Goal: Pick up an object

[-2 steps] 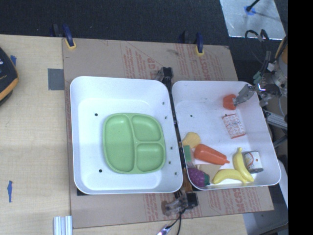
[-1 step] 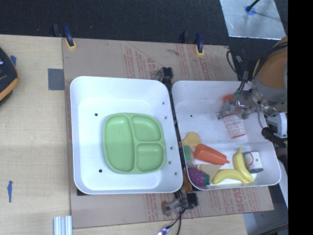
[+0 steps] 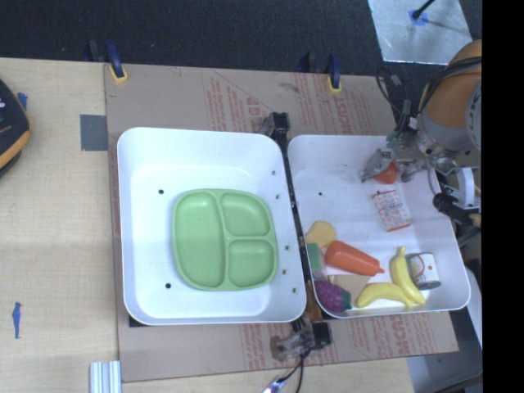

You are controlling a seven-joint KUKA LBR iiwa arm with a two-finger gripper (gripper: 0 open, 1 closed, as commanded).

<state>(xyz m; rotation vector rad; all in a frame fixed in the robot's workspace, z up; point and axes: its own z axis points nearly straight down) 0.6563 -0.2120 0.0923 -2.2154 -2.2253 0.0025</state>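
White bin edge (beside hand)

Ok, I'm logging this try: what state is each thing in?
Two-finger gripper: low in the right white bin, around a small red object.
Green divided plate: flat in the left white bin.
Orange toy carrot: lying down.
Yellow toy bananas: lying down.
Small can: on its side.

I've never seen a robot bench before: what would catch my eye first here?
Probably the green divided plate, alone in the left bin. Next, the toy food heaped in the right bin's near corner: an orange carrot and yellow bananas. The gripper hovers over that bin's far side.
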